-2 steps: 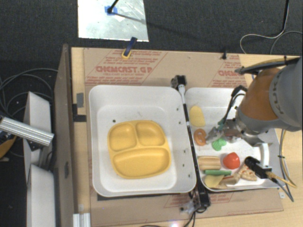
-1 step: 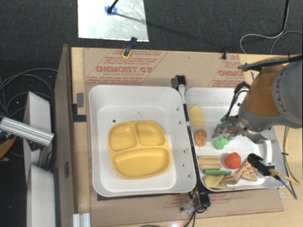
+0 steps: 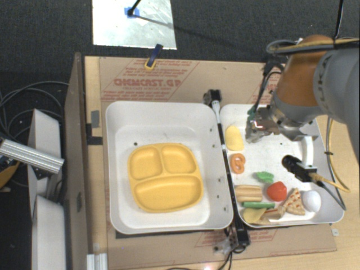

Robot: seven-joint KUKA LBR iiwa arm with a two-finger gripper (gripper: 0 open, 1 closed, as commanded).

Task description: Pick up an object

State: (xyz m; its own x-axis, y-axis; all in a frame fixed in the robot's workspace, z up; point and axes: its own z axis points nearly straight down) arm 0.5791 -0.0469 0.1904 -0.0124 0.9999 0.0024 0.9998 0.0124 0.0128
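My gripper [image 3: 256, 126] hangs over the far part of the right bin [image 3: 332, 207], just right of a pale yellow lemon-like piece [image 3: 234, 138]. Nothing shows in its grasp. Below the lemon lies an orange pretzel [image 3: 238, 162]. Toward the near end of the bin lie a green piece [image 3: 265, 176], a red tomato [image 3: 276, 190], a tan bread roll [image 3: 248, 193], a pizza slice [image 3: 293, 203] and a white egg [image 3: 310, 201]. A green bean [image 3: 257, 205] and a sandwich piece [image 3: 260, 216] rest at the front edge.
The left bin [image 3: 121, 122] holds a yellow divided plate [image 3: 165, 176]. The bins' shared rim [image 3: 224, 156] runs between them. The grey arm with its orange band [image 3: 306, 72] covers the right bin's far right corner. Cardboard [image 3: 152, 77] lies under both bins.
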